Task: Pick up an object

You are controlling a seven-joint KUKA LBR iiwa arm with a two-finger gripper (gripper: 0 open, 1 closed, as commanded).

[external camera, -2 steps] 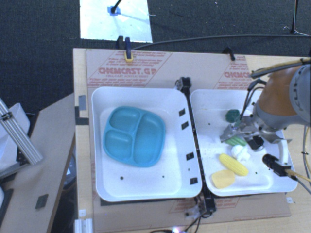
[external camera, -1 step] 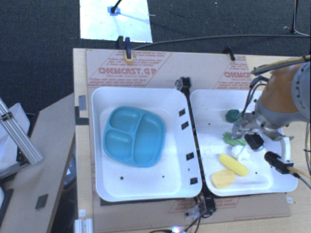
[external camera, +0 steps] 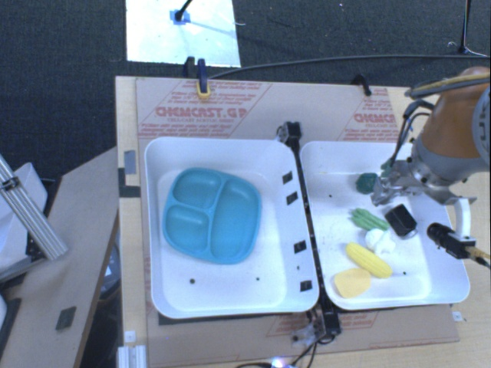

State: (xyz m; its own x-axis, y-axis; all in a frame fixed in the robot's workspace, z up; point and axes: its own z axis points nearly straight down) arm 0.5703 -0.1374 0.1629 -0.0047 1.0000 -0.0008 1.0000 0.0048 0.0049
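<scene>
A grey KUKA arm [external camera: 453, 129] with an orange band reaches over the right bin [external camera: 330, 167], its gripper [external camera: 391, 190] low above the bin's upper half — how far it is open, and whether it has hold of anything, cannot be told from this view. Just beside the gripper, toward the divider [external camera: 301, 205] between the bins, lies a dark green object [external camera: 367, 181]. Below the gripper in the same bin sit a black block [external camera: 400, 220] and a green pod-shaped item [external camera: 369, 219], close together. Further toward the bin's near edge come a small white piece [external camera: 379, 241], a yellow corn cob [external camera: 368, 260] and a pale yellow flat piece [external camera: 352, 284] — the last two touching. On the other side of the divider, the left bin [external camera: 176, 282] holds a blue sectioned plate [external camera: 211, 215].
</scene>
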